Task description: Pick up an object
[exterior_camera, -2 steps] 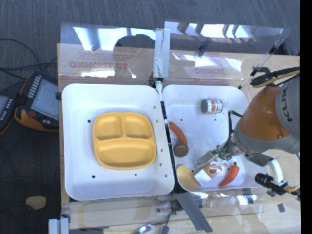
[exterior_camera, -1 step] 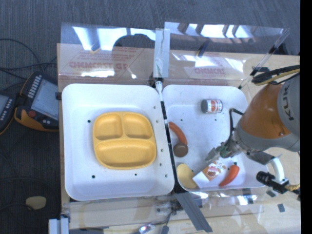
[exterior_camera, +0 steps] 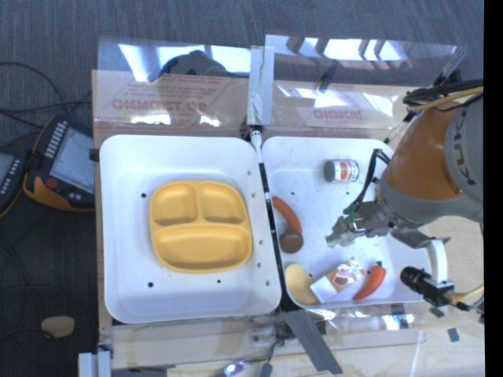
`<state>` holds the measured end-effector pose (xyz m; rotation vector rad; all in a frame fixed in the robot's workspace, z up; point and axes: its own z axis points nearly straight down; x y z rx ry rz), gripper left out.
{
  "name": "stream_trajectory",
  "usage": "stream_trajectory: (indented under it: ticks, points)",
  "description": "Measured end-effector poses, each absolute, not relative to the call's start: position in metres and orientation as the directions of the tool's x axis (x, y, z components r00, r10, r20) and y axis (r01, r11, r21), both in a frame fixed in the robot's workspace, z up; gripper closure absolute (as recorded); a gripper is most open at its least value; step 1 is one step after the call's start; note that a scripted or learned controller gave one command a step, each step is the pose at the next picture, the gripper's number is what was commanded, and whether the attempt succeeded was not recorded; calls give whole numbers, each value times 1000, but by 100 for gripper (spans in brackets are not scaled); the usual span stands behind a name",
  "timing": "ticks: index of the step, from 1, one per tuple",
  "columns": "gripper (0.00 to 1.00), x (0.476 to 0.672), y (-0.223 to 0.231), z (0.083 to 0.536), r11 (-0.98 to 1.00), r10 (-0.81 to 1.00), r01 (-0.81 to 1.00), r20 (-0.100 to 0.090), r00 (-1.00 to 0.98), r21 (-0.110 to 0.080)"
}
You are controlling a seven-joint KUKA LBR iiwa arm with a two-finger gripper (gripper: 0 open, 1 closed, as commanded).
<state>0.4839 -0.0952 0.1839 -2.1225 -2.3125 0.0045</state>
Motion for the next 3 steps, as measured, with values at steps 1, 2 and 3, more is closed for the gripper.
stream_trajectory:
  ticks: [1,2,3]
  points:
    - [0,484,-95,184,85,996,996,0,-85,-4]
    - [0,570,-129,195,-172,985,985,-4,172,-4]
    - [0,641,-138,87,-256,967,967,-5,256,7]
